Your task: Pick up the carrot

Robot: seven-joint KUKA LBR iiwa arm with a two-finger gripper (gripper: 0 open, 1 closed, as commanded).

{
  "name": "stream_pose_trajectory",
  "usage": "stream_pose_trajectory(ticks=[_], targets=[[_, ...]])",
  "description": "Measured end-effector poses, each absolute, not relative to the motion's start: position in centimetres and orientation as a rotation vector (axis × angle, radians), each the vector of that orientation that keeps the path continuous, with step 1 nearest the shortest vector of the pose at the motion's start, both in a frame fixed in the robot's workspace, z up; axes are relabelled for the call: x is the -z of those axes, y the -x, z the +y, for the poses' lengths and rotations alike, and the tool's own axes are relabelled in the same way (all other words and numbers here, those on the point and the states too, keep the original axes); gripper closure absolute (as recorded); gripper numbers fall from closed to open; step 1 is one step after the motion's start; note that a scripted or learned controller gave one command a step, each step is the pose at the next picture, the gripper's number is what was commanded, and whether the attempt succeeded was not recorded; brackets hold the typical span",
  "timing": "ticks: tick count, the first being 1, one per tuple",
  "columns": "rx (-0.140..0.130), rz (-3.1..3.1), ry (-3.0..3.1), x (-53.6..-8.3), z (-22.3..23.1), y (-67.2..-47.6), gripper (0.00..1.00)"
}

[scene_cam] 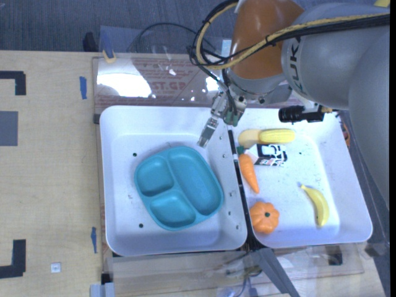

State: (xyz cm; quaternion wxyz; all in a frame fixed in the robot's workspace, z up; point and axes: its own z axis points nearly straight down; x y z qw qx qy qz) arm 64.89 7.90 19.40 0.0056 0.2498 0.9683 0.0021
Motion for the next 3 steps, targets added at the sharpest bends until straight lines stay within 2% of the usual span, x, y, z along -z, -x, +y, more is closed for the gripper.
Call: stream_pose_trajectory(ticks=[1, 3], targets=[[-0.012, 3.024, -0.781, -20.4, 7.9, -65.1, 1.00], [-0.021, 3.011, -0.778, -22.4, 7.9, -65.5, 1.00]])
